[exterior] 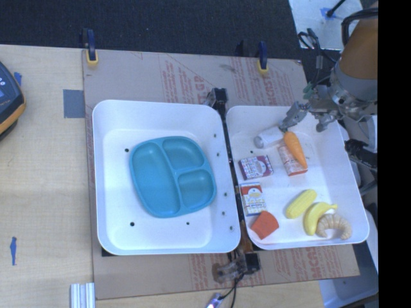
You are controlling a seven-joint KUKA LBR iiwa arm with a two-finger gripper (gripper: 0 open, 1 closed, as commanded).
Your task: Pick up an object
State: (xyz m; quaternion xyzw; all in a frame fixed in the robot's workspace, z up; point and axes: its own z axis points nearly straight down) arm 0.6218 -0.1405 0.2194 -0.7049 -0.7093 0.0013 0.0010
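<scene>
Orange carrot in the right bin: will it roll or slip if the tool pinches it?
The orange tapered plastic-looking carrot is rounded, so it will probably roll sideways if nudged. Its smooth-looking skin and narrowing tip could let it squirt out of a pinch near the thin end. It lies partly over the small orange-and-white carton, so a push may shift both.

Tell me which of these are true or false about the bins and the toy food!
1. The blue divided plate sits in the left bin. True.
2. The carrot lies on the blue plate. False: it lies in the right bin, near the gripper.
3. Two yellow bananas lie in the right bin. True.
4. The red block sits in the left bin. False: it sits at the right bin's near edge.
</scene>
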